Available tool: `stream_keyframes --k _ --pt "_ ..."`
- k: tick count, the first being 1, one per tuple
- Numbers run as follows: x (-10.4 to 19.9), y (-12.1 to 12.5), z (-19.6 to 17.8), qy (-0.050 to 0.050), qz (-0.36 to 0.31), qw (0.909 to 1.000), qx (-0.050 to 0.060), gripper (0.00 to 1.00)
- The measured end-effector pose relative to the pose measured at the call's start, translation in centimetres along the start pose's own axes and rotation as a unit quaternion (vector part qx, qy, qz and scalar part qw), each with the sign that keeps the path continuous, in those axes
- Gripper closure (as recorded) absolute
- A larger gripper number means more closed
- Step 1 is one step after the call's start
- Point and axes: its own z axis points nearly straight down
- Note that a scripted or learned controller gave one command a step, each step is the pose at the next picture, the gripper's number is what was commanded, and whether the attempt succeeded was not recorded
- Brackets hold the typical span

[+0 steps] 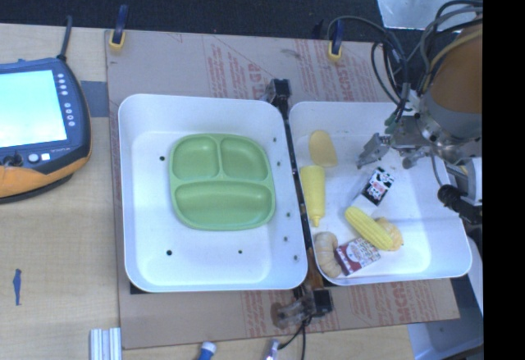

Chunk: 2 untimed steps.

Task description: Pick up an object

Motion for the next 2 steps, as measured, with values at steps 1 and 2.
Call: stream_keyframes --k 1,2 --pt "-3.1 -1.9 9.3 0.0 0.0 1.0 -0.004 0.0" --pt "-0.3 -6.1 9.6 0.0 0.0 1.0 -0.001 0.0"
